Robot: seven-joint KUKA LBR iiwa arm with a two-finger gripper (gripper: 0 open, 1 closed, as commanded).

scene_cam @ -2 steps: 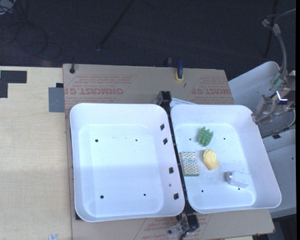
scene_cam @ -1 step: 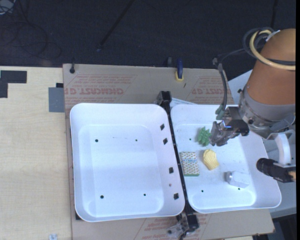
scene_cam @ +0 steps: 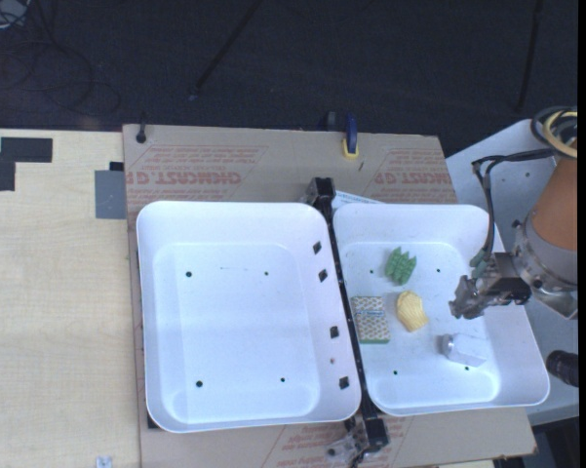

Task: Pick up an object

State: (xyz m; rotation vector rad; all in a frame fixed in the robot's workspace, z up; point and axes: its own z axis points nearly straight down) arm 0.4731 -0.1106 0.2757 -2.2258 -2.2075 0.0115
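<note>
Your gripper (scene_cam: pixel 465 305) hovers (I cannot tell how its jaws stand) over the right bin (scene_cam: pixel 512 383), so lower it squarely onto the grey object (scene_cam: pixel 460 348) just below, keeping off the yellow piece (scene_cam: pixel 410 311) nearby.
</note>
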